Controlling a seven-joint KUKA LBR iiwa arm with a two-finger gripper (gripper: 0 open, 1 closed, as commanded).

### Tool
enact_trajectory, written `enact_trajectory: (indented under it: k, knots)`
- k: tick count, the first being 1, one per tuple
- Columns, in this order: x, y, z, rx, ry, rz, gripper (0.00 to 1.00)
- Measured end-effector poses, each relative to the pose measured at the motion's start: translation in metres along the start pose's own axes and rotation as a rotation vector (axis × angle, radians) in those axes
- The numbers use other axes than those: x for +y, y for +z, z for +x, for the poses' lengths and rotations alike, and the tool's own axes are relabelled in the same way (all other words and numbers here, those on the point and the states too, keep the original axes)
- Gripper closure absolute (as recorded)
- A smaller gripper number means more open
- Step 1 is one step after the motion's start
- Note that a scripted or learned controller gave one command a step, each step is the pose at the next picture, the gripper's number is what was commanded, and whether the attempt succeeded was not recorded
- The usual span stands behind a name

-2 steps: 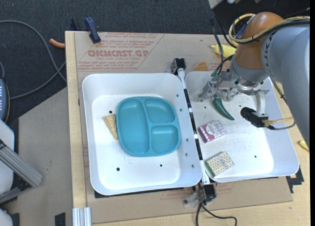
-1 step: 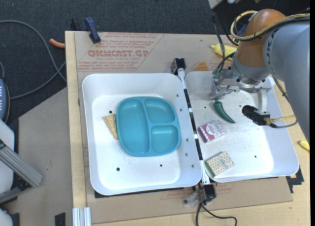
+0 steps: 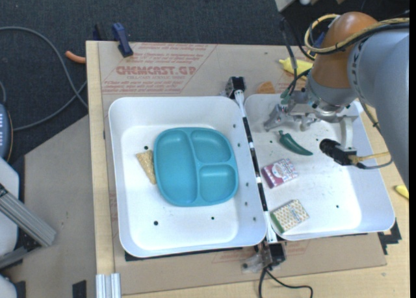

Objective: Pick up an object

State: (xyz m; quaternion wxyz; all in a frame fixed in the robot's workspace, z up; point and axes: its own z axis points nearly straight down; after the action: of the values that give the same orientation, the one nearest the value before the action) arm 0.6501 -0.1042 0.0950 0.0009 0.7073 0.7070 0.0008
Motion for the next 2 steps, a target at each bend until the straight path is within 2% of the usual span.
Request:
enact_trajectory:
  k: [1,2]
  knots:
    - [-0.036,0.011,-0.007,0.001,0.000,0.005,0.00]
    - [-0.009,0.010,-0.026,-0.001,-0.001,0.001,0.00]
